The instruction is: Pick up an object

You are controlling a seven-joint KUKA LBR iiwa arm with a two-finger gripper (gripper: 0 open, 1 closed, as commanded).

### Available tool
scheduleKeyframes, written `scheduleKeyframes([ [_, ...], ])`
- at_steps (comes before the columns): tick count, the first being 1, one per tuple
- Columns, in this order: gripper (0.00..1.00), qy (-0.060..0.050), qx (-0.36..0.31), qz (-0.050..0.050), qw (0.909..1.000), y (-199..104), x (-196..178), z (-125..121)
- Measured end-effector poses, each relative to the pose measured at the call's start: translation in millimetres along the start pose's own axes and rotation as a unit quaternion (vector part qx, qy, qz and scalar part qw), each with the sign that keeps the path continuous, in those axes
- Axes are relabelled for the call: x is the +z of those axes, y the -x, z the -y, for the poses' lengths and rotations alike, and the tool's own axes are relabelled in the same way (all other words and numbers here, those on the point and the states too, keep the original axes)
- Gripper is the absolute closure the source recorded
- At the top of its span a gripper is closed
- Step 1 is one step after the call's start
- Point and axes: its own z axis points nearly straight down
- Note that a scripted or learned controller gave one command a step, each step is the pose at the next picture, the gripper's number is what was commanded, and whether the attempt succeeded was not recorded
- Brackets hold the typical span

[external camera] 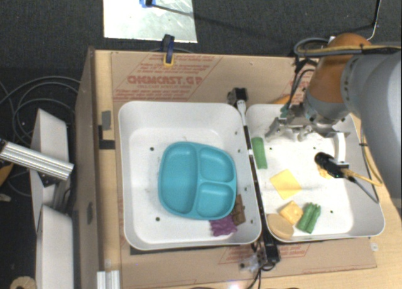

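My gripper (289,132) hangs over the far part of the right bin (367,215), its fingers spread open with nothing between them. Below it, toward the near side, lie a flat yellow square (286,183), a yellow wedge (291,210), a green piece (309,217) and a tan round piece (280,227). A green cylinder (258,153) rests along the bin's left wall, just left of and below the gripper. None of these touches the gripper.
The left bin (141,156) holds a teal divided plate (198,181), with a purple item (221,226) and a brown item (239,211) at its near right corner. The grey arm (370,93) covers the right bin's far right side.
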Motion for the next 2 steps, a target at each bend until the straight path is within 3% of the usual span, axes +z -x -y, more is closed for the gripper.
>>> scheduleKeyframes([
  [1, 0.00, 0.000, -0.001, -0.001, 1.0000, -14, 11, -29],
  [2, 0.00, -0.005, 0.004, -0.001, 1.0000, 20, 12, 51],
])
